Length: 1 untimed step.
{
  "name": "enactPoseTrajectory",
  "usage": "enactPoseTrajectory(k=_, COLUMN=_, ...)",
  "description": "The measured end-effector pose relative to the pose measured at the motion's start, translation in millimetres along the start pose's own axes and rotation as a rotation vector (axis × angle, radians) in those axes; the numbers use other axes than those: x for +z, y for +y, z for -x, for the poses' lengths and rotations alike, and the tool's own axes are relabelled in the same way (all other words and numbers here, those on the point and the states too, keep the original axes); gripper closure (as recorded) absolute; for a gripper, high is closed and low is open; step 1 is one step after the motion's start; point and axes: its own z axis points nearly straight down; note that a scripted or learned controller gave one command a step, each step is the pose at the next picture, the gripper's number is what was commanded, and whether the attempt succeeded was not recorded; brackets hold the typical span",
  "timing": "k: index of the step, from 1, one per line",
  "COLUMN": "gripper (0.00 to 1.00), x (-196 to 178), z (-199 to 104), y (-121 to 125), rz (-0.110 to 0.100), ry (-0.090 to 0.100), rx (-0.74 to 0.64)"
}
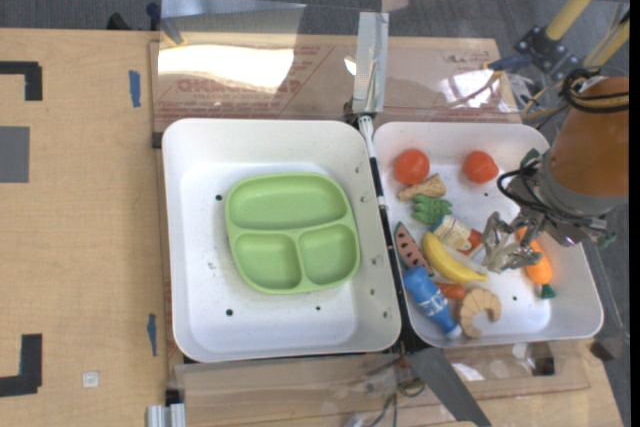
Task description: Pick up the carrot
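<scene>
While the arm point(590, 150) hangs over the right bin point(575, 315), the claw point(510, 243) sits low among the toys, just left of the carrot point(540, 270), an orange piece with a green tip near the bin's right wall.

From the camera view, the main risk is a miss: the claw appears beside the carrot and not around it, so closing here could pinch air or nudge the carrot against the wall. The banana point(452, 260) lies just left of the claw, and a sideways move could catch it or drag it along.

Its metal fingers look spread apart, though the clutter and slant make the gap hard to judge. Nothing sits visibly between them; I would call it open and not holding anything. Whether a fingertip touches the carrot I cannot tell.

The left bin point(190, 295) holds a green tray point(290, 233).
</scene>
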Motion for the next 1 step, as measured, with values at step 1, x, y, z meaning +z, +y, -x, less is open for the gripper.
enactPoseTrajectory(k=1, gripper=0.0, x=0.7, z=-0.4, y=0.3, rz=0.001, ry=0.001, rx=0.001)
